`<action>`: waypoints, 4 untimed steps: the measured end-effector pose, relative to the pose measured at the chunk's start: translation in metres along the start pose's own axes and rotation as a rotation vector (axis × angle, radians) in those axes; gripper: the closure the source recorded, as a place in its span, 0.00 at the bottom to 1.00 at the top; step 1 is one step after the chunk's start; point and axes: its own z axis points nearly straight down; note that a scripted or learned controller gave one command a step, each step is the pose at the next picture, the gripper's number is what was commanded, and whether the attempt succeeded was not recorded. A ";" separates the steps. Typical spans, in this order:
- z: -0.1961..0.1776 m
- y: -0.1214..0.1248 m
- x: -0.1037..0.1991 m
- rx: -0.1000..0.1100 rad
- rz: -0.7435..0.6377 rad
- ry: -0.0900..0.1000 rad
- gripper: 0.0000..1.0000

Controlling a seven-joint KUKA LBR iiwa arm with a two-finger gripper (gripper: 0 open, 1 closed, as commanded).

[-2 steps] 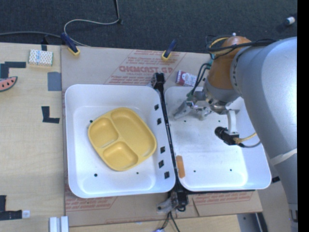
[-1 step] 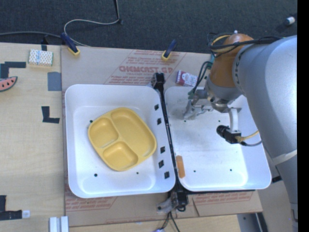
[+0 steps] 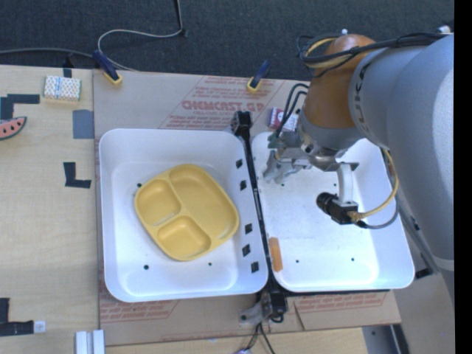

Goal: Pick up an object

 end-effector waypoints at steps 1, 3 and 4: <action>0.000 0.064 0.012 0.001 0.001 -0.002 1.00; 0.000 -0.003 -0.027 0.002 0.003 -0.003 0.00; 0.093 0.075 -0.102 0.005 0.003 -0.003 0.00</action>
